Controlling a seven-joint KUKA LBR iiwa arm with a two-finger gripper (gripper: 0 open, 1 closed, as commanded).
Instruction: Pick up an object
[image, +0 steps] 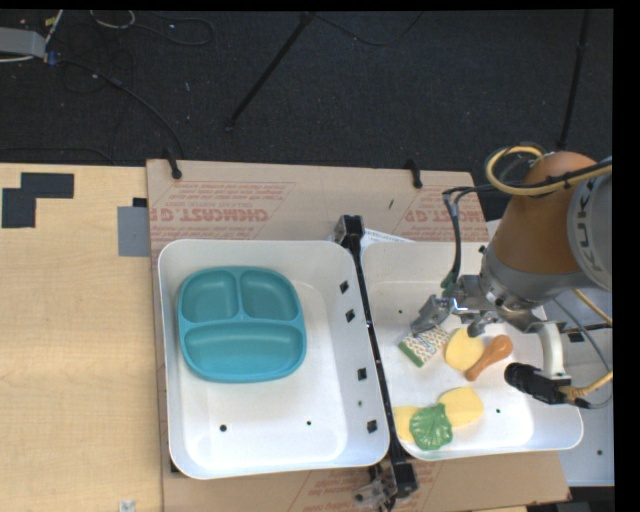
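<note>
Gripper first: you will find it low in the right bin, hanging from the grey wrist under the orange band, with metal parts fanned out toward the bin's middle. From this slant you cannot tell how the tips are set, and nothing is visibly caught between them.

Just below and to the left of the gripper lies a small green-and-white patterned block, close enough that it may be touching the tips. Its long axis runs on a diagonal, up toward the gripper. Beside it, toward the arm, sits a yellow round piece with an orange-brown drumstick-shaped toy leaning against it. Nearer the front wall you have a second yellow piece and a green leafy toy next to it.

Judging by position, the patterned block is your nearest candidate, so the coming move is a short drop down and left. Mind the crowding: the yellow round piece is right beside the block, so one finger has little room on that side. Toward the central divider the floor is open. The left bin holds a teal divided plate, well apart from the action.
</note>
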